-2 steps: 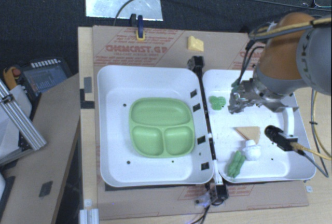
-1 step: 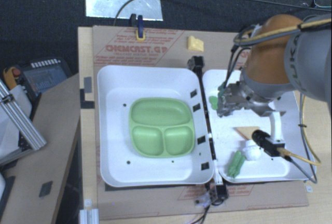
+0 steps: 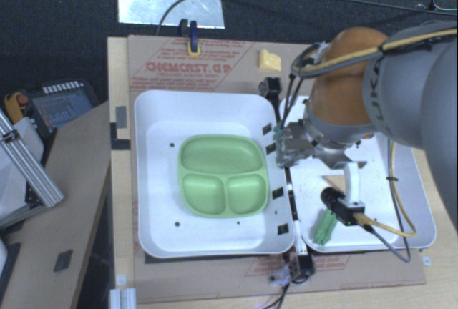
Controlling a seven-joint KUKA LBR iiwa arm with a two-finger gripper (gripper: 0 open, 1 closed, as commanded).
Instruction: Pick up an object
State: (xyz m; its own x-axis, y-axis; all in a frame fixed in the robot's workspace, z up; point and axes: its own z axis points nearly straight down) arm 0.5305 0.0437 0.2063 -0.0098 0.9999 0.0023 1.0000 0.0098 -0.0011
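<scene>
A green divided plate (image 3: 218, 175) lies flat in the middle of the left bin (image 3: 154, 114). In the right bin (image 3: 422, 225), a small green ridged object (image 3: 323, 227) rests near the front left corner. A tan wedge-shaped piece (image 3: 333, 179) peeks out just beneath the arm. The gripper (image 3: 288, 148) hangs low over the right bin's left edge, close to the divide between the bins, with most of it hidden under the wrist. Nothing can be seen held in it.
The bulky grey arm with its orange band (image 3: 347, 79) covers most of the right bin's back half. A small yellow block (image 3: 270, 59) and a blue and yellow clamp (image 3: 192, 37) sit on the cardboard behind the bins. A handheld controller (image 3: 61, 106) lies at the far left.
</scene>
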